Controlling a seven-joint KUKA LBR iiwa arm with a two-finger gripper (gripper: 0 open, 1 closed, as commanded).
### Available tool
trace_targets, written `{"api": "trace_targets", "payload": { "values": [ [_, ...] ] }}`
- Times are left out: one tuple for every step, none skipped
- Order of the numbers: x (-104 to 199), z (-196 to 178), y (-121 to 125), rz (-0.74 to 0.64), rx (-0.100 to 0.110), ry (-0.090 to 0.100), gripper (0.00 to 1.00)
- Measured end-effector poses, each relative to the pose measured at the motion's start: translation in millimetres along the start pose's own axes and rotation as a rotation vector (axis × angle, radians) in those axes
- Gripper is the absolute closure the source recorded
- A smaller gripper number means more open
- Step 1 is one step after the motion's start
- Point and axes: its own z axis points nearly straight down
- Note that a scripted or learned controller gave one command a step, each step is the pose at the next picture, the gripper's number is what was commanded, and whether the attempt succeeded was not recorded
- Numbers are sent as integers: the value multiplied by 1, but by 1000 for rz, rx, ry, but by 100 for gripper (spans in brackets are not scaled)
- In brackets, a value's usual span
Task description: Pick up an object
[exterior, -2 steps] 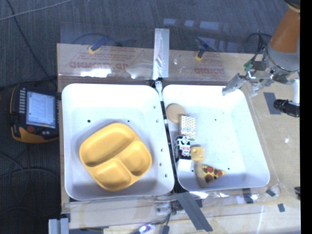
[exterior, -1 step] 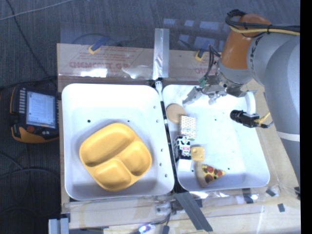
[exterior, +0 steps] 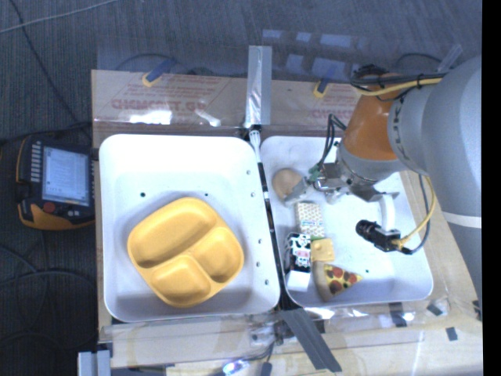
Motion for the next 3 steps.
{"api": "trace_targets", "payload": {
  "values": [
    [-9, -2, -79, -212, -6, -2, 0],
    [-19, -38, -80, -199, 8, 4, 0],
    [7, -1, -80, -295, 2, -2, 0]
  ]
}}
